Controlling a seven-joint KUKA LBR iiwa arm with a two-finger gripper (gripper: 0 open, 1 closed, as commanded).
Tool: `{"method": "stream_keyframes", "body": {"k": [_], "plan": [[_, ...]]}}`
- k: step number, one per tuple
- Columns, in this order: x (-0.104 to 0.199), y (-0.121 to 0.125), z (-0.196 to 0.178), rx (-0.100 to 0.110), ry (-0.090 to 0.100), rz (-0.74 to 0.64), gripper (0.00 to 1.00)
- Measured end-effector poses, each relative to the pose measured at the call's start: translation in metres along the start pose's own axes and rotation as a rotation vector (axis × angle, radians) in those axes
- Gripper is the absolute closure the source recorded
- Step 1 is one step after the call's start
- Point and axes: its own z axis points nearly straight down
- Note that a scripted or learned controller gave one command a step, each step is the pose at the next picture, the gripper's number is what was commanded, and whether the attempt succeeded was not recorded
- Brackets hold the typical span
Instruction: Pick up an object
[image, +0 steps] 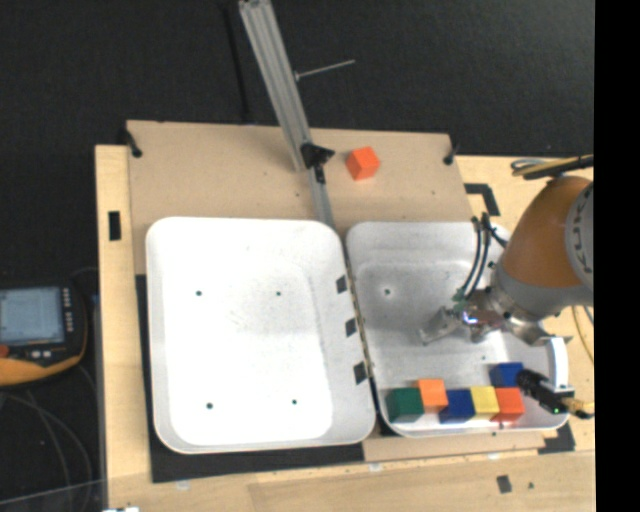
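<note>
Item group, small coloured cubes, lying in a row along the near wall of the right-hand shallow white bin (400, 250): a green cube (404, 403) at the left end, an orange cube (432, 392) just beside it and set slightly farther back, a blue cube (459, 404), a yellow cube (484, 400), and an orange-red cube (509, 401) at the right end, with a second, darker blue cube (506, 375) standing behind the last two. The cubes in the row touch or nearly touch one another; none is lifted off the bin floor. Two-finger metal gripper (437, 328): positioned over the middle of the same bin, well apart from the row and farther back than it, pointing toward the left of the view; it is small and blurred here, so whether its jaws are parted or closed cannot be told, and no cube appears between them. Grey arm with orange band (545, 245): enters from the right over the bin's right wall, dark cables running along its wrist. Left-hand shallow white bin (165, 300): beside the first, their inner walls close together, a few dark specks on its floor. One further orange cube (362, 163): outside both bins, on the brown board (220, 170) behind them, near a slanting metal rail (280, 80). Handheld device with pale screen (35, 320): off the bench at the left edge.
</note>
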Motion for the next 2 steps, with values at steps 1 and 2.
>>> {"method": "stream_keyframes", "body": {"k": [1,2], "plan": [[-0.030,0.002,0.012,-0.011,-0.002,-0.002,0.00],[0.019,0.016,0.012,-0.013,-0.001,-0.008,0.00]]}}
